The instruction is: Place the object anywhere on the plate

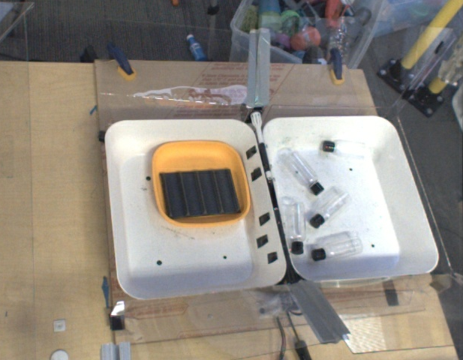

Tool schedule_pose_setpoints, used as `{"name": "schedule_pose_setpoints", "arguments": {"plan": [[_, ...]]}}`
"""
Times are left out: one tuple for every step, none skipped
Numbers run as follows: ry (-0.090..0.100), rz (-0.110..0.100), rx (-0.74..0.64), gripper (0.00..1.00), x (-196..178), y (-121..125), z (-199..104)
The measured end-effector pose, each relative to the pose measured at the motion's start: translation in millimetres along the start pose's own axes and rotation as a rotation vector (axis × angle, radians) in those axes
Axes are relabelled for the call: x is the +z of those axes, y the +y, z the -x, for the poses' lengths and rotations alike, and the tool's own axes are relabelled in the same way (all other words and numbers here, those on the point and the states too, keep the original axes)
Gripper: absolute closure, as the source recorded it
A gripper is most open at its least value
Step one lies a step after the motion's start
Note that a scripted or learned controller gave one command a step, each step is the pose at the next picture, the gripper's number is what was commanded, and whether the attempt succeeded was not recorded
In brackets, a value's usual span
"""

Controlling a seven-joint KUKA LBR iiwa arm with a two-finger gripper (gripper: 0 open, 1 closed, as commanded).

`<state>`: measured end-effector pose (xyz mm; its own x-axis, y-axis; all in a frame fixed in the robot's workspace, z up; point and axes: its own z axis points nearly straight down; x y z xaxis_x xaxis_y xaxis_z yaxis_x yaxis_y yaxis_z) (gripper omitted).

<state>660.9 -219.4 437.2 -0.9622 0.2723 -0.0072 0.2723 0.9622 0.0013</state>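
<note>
An orange square plate (pixel 197 151) lies in the left white bin (pixel 141 265), a little left of the bin's middle. A black ridged rectangular block (pixel 200 193) rests flat on the plate and covers most of its floor. In the right white bin (pixel 400 201) lie several clear plastic vials with black caps, among them one at the top (pixel 342 148), one slanted near the middle (pixel 302 171) and one at the bottom (pixel 338 244).
A row of small black tabs (pixel 261 220) runs along the ridge between the two bins. A grey metal post (pixel 258 66) stands behind the ridge. Beyond the bench sits a clear tub of colourful toys (pixel 306 10).
</note>
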Motion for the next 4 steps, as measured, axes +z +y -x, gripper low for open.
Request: {"name": "schedule_pose_setpoints", "arguments": {"plan": [[0.002, 0.001, -0.322, 1.00, -0.4, -3.0, -3.8], [-0.004, 0.001, -0.583, 1.00, -0.2, 1.1, 7.6], [-0.004, 0.001, -0.782, 1.00, -0.3, 0.6, 7.5], [-0.004, 0.002, -1.171, 1.00, 0.0, 0.3, 7.5]]}}
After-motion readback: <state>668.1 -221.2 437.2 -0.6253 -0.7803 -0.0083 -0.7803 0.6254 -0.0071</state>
